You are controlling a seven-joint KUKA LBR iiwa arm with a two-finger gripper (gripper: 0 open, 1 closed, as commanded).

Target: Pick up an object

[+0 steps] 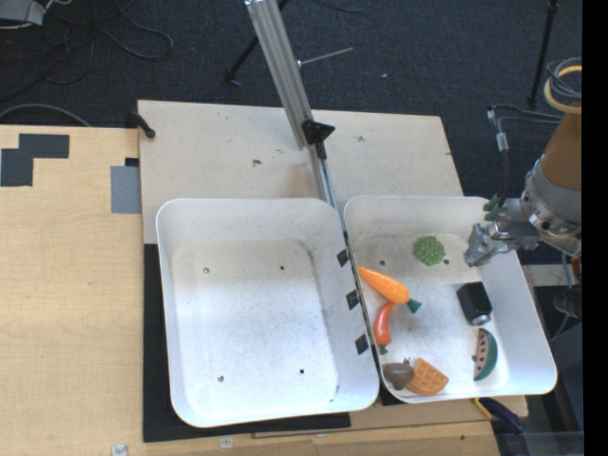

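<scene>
R bin [532,373], near edge: waffle piece [428,378] touching a brown lump [398,374], watermelon slice [484,354] by the R wall. Further in: red chili [383,324] and carrot [384,284] near the divider (carrot tip just over the chili), black block [474,303] to their R, green broccoli-like ball [429,250] beyond. Gripper [478,247] sits over the bin's far R rim, beside the ball, apart from it; fingers' state – can't tell. L bin [190,218] alongside on the counter [237,141]
</scene>
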